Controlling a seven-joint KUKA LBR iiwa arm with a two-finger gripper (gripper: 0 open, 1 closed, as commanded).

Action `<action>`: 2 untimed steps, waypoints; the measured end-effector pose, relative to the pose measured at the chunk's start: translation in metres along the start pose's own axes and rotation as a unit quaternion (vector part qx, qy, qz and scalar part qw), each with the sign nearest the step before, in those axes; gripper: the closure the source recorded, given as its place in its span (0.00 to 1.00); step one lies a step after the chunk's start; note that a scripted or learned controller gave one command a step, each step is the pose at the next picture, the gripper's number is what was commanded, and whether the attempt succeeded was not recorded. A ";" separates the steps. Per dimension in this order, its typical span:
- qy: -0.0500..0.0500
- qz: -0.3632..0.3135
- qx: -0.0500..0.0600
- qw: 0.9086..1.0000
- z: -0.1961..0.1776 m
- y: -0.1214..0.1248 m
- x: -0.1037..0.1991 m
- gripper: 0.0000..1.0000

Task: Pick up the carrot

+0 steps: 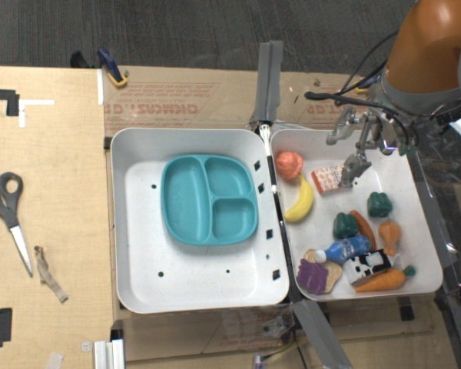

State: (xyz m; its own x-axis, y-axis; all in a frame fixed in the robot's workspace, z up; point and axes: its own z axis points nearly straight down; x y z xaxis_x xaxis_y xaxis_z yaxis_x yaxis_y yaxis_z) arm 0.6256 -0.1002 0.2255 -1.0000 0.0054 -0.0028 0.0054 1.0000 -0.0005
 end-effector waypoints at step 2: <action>0.000 0.162 0.000 0.987 0.101 -0.082 0.100 0.00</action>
State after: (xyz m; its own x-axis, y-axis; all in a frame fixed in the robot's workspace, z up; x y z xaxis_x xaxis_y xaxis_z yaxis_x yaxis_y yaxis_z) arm 0.5249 -0.1814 0.1247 -0.9455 0.3256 -0.0025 0.3256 0.9455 0.0004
